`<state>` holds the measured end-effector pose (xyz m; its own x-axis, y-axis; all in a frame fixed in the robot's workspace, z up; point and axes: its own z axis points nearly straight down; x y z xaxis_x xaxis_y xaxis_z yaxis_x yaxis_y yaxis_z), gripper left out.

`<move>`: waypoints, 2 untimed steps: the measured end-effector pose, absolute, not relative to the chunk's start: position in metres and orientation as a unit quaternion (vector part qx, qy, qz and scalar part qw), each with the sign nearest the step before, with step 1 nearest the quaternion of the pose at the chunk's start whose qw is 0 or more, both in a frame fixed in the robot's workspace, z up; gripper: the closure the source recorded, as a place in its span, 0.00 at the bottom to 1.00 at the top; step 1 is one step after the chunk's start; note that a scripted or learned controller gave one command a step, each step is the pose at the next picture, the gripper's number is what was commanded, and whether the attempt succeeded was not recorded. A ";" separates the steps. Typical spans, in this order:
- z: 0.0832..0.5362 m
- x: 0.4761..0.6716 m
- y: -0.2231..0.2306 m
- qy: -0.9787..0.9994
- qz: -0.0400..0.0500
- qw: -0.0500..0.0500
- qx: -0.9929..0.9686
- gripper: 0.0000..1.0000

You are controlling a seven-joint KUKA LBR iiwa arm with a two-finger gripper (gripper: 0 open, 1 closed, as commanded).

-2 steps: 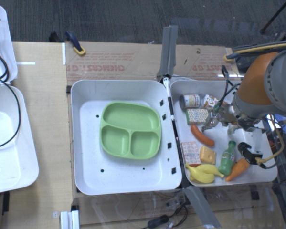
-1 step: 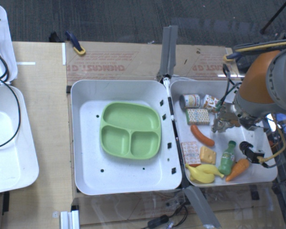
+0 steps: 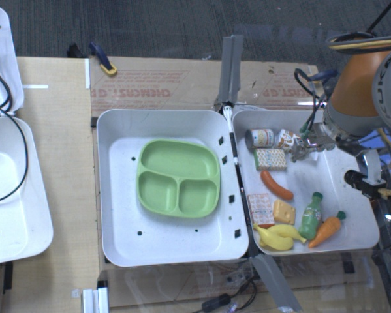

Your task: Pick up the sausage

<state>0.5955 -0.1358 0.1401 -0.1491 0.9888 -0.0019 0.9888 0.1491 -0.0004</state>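
Cardboard-topped surface (image 3: 162, 87) carries two shallow white bins side by side, dark carpet behind. Left bin (image 3: 117, 194) holds a green divided plate (image 3: 179, 178), three compartments, sitting flat near the bin's centre. Right bin (image 3: 358, 230) holds the clutter. Sausage (image 3: 276, 184), orange-red, lies diagonally near the middle of this bin, just below a small patterned packet (image 3: 270, 158) and above a cracker-like packet (image 3: 261, 208). A small can (image 3: 262, 137) lies on its side near the bin's far edge. Along the near edge: a banana (image 3: 277, 237), a yellow block (image 3: 284, 211), a green bottle (image 3: 311, 216) and a carrot (image 3: 326, 230), all close together. Arm (image 3: 361, 83), grey with orange band, enters from the right over the far-right corner of the right bin. Claw (image 3: 305, 146) sits low just right of the can, up-right of the sausage and apart from it; whether its fingers are open or closed: cannot tell. Sausage lies untouched on the bin floor.
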 end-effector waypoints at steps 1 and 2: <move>0.140 0.595 -0.136 0.758 -0.001 0.001 0.652 0.00; 0.137 0.557 -0.169 0.649 -0.002 -0.001 0.761 0.00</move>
<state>0.5575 -0.1685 0.1366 0.1571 0.9876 -0.0012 0.9876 -0.1571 -0.0045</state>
